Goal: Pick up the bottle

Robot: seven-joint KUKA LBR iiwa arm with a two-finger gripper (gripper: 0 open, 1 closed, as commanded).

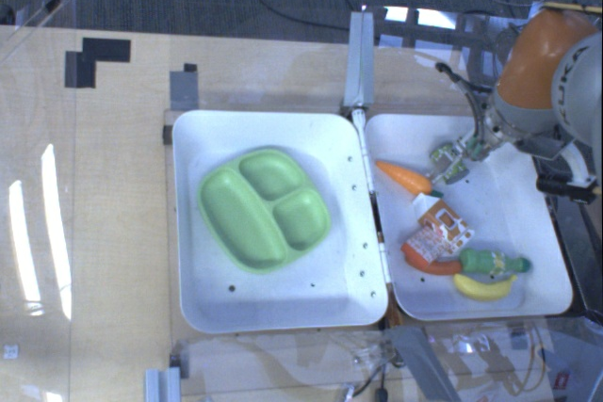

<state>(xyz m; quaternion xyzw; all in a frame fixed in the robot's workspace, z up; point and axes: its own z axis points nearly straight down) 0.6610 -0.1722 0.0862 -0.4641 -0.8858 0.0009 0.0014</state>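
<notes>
A small green bottle lies on its side near the front of the right bin, resting against a yellow banana. My gripper hangs over the middle of the same bin, well behind and to the left of the bottle. It is just right of the thick end of an orange carrot. Its fingers stand open with nothing between them. The grey arm with its orange band comes in from the upper right.
An orange-and-white carton lies between the gripper and the bottle, with a red item under its front edge. The left bin holds a green divided plate. A metal rail rises behind the bins.
</notes>
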